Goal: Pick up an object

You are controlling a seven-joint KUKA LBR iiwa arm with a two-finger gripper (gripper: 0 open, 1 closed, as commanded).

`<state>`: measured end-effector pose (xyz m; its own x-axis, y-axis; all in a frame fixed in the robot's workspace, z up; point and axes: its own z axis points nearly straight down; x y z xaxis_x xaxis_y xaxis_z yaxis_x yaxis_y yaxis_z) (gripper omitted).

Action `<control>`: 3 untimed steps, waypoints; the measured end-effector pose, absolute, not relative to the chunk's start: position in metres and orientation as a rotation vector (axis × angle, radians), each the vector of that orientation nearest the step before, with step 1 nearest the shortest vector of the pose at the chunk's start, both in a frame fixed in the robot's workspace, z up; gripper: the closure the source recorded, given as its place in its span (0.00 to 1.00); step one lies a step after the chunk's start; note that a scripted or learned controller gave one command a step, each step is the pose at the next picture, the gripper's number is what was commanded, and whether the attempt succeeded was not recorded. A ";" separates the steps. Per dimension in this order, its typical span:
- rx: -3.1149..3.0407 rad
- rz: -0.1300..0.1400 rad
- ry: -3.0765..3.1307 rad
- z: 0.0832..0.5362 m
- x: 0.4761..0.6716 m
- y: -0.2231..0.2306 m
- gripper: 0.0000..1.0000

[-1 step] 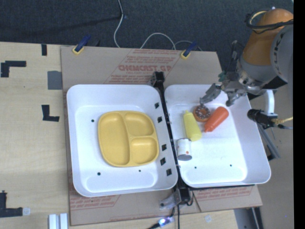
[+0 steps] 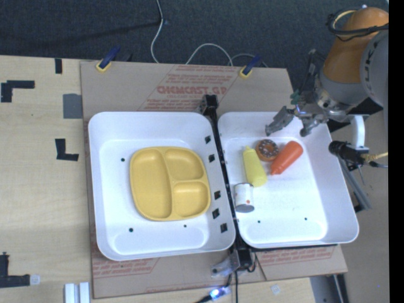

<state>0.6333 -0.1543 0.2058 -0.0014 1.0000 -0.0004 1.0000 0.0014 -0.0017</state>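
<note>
1. The gripper hangs over the far part of the right bin, its two fingers spread apart with nothing between them.
2. Just below the gripper lie the nearest candidates: a carrot lying aslant, and a small round donut touching or nearly touching the carrot's lower end.
3. Further down and to the left of the gripper lies a banana, lengthwise, close beside the donut. Beyond it, a small white can rests near the divider between the bins.
4. Well to the left, the other bin holds a yellow divided plate.
5. Judgement: the step in hand is the approach to a pick. The carrot looks the soundest target, being closest and having clear space on its right flank.
6. To do it well, the fingers should straddle the carrot across its narrow width, not along its length, and come down clear of the donut so it is not nudged or pinched along.
7. Arm pose: the arm reaches in from the right, with the wrist tipped downward toward the bin.
</note>
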 end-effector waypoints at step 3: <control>-2.228 -0.022 -2.240 0.113 0.631 -0.155 0.00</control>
